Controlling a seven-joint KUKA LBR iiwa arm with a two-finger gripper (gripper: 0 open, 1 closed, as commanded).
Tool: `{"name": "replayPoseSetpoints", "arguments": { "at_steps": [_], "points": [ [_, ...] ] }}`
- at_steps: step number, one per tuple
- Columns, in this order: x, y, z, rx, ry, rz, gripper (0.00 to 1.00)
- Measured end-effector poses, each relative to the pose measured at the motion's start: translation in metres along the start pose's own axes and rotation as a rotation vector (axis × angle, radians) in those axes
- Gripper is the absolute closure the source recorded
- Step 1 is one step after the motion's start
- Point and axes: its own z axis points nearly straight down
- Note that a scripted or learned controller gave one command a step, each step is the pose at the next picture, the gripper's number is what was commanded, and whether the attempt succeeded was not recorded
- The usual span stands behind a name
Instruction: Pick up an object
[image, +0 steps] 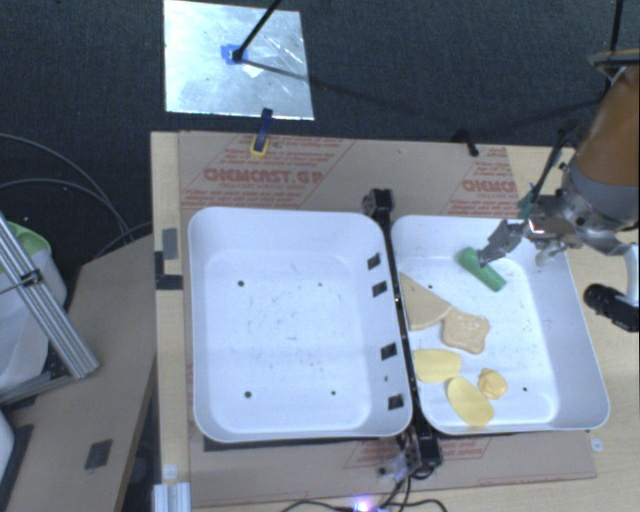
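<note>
Camera view, starting at the near edge: the right bin holds pale yellow pieces along its front, a tan toast-shaped piece and a beige wedge just behind them. Farther back lies a green block, short and stubby, tilted. The jaws touch its far end; whether they are clenched I cannot tell. Beyond, the brown board on the counter reads "CHEMCAST GP" in red.
</note>
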Motion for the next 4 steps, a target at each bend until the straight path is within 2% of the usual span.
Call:
{"name": "replayPoseSetpoints", "arguments": {
  "at_steps": [1,2,3,4],
  "points": [
    [0.012,-0.053,0.187,0.0,-0.001,0.003,0.0],
    [0.027,-0.04,0.182,-0.001,0.001,-0.002,0.0],
    [0.132,-0.087,0.075,-0.009,-0.001,-0.002,0.0],
    [0.132,-0.085,0.071,-0.004,0.001,-0.001,1.0]
  ]
}}
